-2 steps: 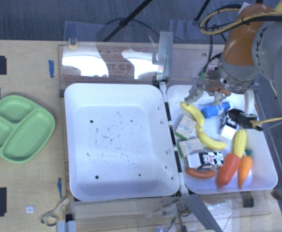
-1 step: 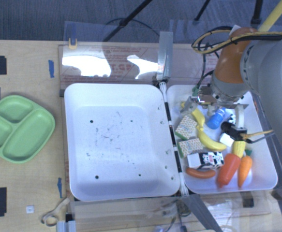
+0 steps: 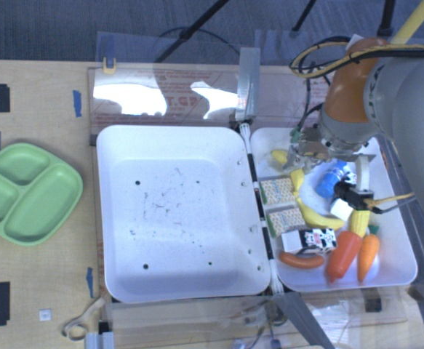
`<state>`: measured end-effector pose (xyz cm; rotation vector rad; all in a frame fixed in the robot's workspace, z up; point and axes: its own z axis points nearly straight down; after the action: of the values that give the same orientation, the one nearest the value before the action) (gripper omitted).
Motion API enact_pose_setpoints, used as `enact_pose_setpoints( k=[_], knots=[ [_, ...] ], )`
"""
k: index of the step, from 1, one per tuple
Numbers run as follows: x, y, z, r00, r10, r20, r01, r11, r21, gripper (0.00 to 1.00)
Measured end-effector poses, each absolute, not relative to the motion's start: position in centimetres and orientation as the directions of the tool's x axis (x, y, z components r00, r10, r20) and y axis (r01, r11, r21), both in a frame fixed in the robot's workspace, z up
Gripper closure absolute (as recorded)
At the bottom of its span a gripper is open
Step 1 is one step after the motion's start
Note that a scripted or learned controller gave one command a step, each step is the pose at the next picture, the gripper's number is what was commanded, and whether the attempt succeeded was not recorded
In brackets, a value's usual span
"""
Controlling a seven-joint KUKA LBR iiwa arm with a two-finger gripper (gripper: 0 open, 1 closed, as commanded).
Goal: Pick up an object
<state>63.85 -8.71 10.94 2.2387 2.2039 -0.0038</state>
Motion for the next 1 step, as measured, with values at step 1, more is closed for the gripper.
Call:
enact_pose_setpoints(
  k=[1],
  knots=[
    [64.82,-8.2,19.56,-0.189,0.982,-0.002,0.982,0.189,0.004,1.0]
  ],
)
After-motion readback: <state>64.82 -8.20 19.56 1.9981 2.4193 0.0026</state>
